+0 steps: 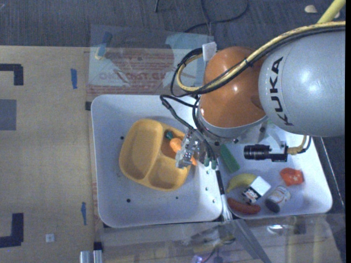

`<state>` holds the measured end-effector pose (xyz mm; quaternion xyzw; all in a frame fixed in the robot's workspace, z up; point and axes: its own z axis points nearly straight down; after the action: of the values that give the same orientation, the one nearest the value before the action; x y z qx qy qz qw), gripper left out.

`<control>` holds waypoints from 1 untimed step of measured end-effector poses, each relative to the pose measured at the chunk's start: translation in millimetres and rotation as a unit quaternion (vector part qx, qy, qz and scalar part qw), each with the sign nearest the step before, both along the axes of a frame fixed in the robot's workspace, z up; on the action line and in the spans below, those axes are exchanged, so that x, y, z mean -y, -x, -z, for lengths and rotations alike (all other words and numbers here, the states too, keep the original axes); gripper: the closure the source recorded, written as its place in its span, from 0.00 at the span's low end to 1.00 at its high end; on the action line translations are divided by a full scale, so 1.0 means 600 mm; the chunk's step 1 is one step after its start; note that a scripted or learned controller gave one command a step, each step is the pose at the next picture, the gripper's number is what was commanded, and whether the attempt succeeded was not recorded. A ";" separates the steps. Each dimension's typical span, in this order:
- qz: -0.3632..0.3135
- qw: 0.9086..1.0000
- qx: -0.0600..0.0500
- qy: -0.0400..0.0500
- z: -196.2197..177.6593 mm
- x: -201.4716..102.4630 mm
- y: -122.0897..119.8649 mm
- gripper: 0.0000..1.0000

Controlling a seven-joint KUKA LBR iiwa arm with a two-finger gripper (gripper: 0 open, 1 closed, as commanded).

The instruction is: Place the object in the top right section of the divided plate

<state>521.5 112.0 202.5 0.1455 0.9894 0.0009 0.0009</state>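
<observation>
A yellow divided plate (146,154) lies in the left white bin (109,190). An orange object with a green end (174,143) rests in the plate's top right section, by its right rim. My gripper (187,152) hangs directly over that rim, just below and right of the orange object. The wrist and the orange band (230,86) of the arm cover the space above it.
The right bin (323,196) holds a yellow banana (241,181), a red sausage (244,206), a small white box (256,189), a grey can (277,196), an orange piece (292,176) and a green stick (228,159). Black and yellow cables loop above the plate.
</observation>
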 end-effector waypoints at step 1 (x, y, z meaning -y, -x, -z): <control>0.000 1.000 0.000 0.000 0.000 0.001 0.000 0.00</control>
<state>521.6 111.6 202.5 0.1459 0.9893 0.0010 0.0010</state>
